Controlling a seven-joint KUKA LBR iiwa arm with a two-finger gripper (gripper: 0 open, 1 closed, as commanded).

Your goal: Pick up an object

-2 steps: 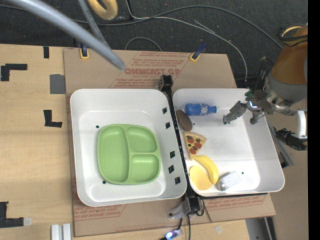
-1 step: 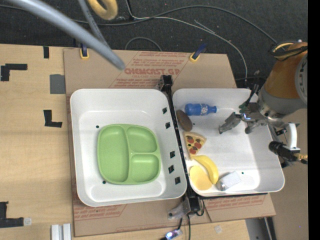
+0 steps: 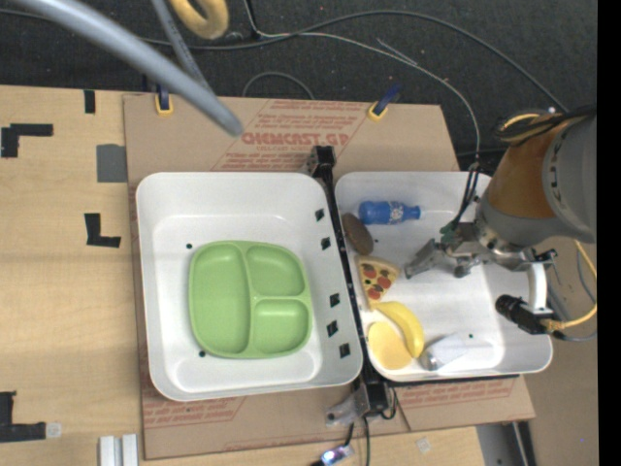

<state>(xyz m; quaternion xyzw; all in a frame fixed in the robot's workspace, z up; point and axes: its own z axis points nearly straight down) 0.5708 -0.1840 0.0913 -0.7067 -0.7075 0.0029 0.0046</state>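
Cardboard covers the bench (image 3: 291, 134) under two white bins, and the right bin (image 3: 485, 187) holds all the loose pieces. Over its middle hangs the claw (image 3: 423, 260), tips pointing toward nine o'clock; whether they are spread or pressed together I cannot tell, and nothing shows between them. Nearest, just off the tips at nine o'clock, lies the pizza slice (image 3: 375, 278), long axis running roughly ten to four. At seven o'clock sits the banana (image 3: 403, 326) beside a yellow round piece (image 3: 384, 348), with a grey-white object (image 3: 456, 351) at five. Toward eleven lie the blue bottle (image 3: 389, 212), lengthwise left to right, and a brown piece (image 3: 357, 233). Farther off, the left bin (image 3: 175, 202) carries a green divided plate (image 3: 250, 299).
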